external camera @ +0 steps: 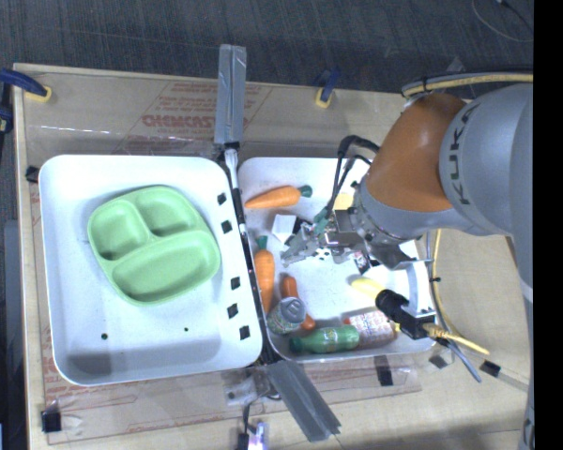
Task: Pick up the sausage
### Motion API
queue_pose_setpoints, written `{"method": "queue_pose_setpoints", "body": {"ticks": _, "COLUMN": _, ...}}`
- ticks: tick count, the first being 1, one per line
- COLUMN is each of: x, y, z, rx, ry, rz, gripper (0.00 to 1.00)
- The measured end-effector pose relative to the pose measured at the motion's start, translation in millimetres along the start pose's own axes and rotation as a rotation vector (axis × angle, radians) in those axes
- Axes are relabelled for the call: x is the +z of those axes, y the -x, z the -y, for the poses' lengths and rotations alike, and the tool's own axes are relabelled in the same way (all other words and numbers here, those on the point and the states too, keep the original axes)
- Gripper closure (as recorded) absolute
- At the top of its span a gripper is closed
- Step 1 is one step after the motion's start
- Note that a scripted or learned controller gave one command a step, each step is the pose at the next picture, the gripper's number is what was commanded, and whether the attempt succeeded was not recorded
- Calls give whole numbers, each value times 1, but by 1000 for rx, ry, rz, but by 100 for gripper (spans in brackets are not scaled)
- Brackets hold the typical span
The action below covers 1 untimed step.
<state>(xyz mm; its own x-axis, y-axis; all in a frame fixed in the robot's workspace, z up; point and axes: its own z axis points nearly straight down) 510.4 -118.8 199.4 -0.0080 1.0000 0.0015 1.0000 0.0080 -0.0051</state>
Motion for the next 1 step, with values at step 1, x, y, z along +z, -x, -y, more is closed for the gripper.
{"method": "queue_pose_setpoints", "body": {"ticks": 1, "x": -5, "y": -37, "z": 34, "rx": 52, "ry": 2, "rz": 1, "gripper": 0}}
